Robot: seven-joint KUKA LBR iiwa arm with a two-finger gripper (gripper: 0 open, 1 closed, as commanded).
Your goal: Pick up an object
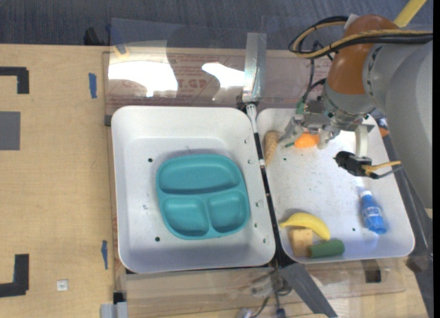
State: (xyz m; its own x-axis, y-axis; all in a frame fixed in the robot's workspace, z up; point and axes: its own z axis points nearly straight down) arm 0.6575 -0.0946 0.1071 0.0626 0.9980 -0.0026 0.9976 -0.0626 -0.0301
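I saw the metal two-finger gripper [307, 138] clamped round a small round orange ball [305, 141] over the glossy white right bin [323, 186].

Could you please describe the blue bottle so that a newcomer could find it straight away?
Look at the right-hand white bin, then along its right side, below the gripper. The blue bottle lies there alone; unlike the yellow banana and green piece nearby, it is blue with a white cap.

1. Gripper [307, 133] low at back of right bin [323, 183], over an orange thing [304, 141].
2. Banana [307, 223], cork block [300, 241], green piece [326, 248] clustered at front.
3. Blue bottle [371, 212] right side.
4. Teal tray [202, 196] in left bin [130, 172].
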